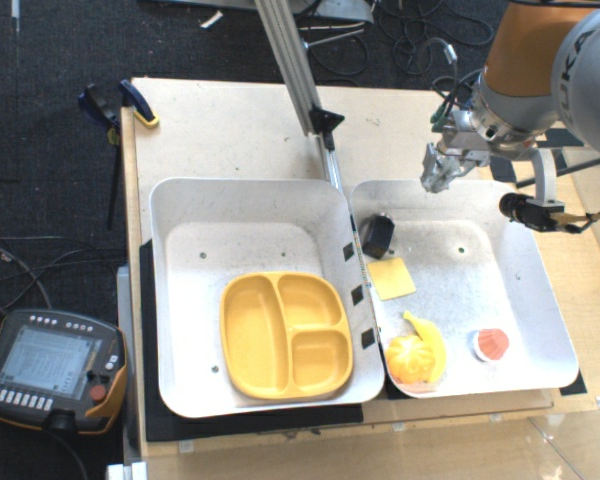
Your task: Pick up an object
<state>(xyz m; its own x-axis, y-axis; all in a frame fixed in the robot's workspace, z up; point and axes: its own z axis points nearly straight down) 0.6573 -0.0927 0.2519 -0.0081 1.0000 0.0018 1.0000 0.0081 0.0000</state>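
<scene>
My gripper [437, 176] hangs above the back edge of the right bin [525, 268], nothing visible between its fingers. In the right bin lie a small black object [378, 233] by the left wall, a flat yellow square [391, 278] just in front of it, a yellow and orange toy fruit [417, 353] at the front left corner, and a small red and white round piece [492, 344] at the front right. A yellow divided tray [285, 334] sits in the left bin [180, 258].
A slanted metal pole [292, 53] rises from between the bins at the back. A clamp [130, 103] grips the bench's back left corner. A teach pendant [50, 368] lies on the floor to the left. A black fitting [525, 208] sticks out by the right bin's far right rim.
</scene>
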